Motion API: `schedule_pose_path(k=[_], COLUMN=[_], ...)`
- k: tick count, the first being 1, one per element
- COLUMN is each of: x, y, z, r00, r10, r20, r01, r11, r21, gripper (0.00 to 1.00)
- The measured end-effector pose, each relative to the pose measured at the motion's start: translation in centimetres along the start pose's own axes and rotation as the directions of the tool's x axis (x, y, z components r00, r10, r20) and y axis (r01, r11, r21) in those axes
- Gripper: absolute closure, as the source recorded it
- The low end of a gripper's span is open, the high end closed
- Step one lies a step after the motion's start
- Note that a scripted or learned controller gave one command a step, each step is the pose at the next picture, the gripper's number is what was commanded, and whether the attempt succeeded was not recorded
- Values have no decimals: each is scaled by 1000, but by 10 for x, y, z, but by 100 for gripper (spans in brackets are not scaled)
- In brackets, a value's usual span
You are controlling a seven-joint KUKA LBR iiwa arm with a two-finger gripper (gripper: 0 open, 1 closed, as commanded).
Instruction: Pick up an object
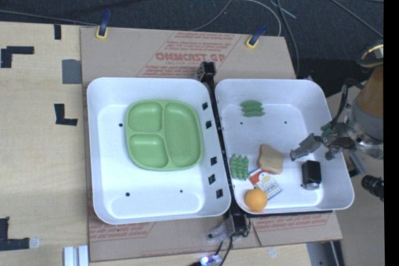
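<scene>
We are hovering the gripper, fingers spread and holding nothing, just right of the bread slice in the right bin, needing to center over it before closing.

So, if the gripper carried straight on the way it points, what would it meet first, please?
Probably the tan bread slice: the gripper points left across the right bin toward it. Its height is unclear, so it might pass above.

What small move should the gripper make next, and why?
Probably a short drop toward the bread piece. The gripper hangs over the right bin with nothing between its fingers, and the bread lies just to its left in the view, nearer than the orange.
</scene>
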State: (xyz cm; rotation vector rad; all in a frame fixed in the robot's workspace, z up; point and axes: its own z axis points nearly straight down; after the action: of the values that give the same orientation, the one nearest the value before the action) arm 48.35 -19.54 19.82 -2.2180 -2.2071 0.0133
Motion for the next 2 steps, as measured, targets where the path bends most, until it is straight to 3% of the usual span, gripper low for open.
schedule_pose_path(k=[1,2], x=[1,3], y=[3,8], z=[-7,38], r00=[1000,1000], r10=[-5,-5], r20=[3,2], r01=[5,5], r11=[1000,1000], r21=[-13,-10], gripper=[0,0])
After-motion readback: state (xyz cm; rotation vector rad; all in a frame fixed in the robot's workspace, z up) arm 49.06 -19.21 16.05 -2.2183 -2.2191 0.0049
